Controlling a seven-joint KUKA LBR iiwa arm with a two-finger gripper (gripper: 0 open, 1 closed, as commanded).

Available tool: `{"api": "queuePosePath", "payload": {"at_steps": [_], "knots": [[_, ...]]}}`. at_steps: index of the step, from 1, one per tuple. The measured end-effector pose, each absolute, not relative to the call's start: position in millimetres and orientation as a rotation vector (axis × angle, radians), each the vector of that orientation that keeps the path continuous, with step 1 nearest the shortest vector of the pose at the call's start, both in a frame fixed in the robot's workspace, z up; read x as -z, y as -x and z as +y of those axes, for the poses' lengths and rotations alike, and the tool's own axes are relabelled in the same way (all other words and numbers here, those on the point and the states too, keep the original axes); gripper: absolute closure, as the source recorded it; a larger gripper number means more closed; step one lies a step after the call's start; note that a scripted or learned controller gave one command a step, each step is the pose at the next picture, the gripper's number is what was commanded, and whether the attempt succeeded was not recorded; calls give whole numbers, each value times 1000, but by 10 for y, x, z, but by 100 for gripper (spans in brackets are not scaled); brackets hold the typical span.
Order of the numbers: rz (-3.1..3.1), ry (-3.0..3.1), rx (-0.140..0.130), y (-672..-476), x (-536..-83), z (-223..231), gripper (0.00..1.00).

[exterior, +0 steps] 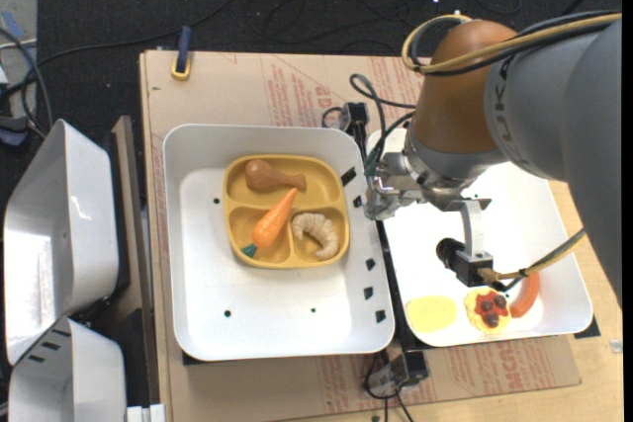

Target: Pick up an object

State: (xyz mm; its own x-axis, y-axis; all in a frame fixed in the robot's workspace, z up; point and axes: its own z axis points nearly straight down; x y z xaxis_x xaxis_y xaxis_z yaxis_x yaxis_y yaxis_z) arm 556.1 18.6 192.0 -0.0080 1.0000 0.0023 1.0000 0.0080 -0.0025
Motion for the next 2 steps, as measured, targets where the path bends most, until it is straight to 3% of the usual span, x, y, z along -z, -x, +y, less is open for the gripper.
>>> {"api": "queuePosePath", "payload": {"at_steps": [1,2], "knots": [[-2228,2210,-2,-5364,-1920,693,100],[-2222,2219,-2,-5373,-1922,660,0]]}}
